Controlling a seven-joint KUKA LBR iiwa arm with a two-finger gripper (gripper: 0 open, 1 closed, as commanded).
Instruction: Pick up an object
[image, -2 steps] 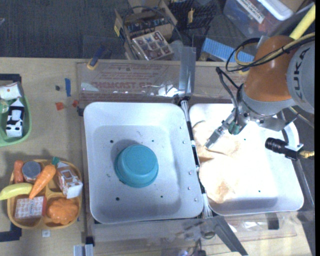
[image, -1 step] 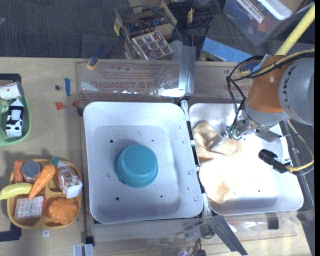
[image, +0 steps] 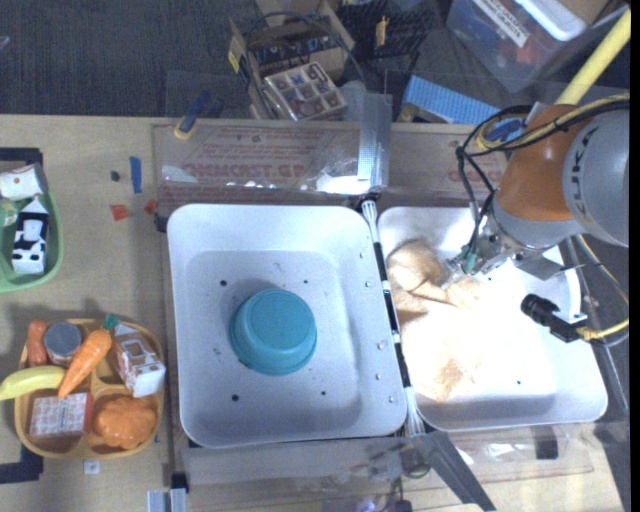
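Observation:
In the right bin (image: 560, 405), a pale beige lumpy object (image: 412, 266) lies at the upper left. A flatter tan piece (image: 432, 294) lies just below it. My gripper (image: 464, 266) is down in this bin, its tip right beside the beige object's right edge, in strong glare. A blue bowl (image: 274, 331) sits upside down in the middle of the left bin (image: 200, 250).
A faint tan patch (image: 448, 374) marks the right bin's floor lower down. A black cable fitting (image: 543, 312) hangs off the arm over the bin's right part. Left of the bins stand a yellow tray of toy food (image: 85, 385) and a green dish (image: 30, 245).

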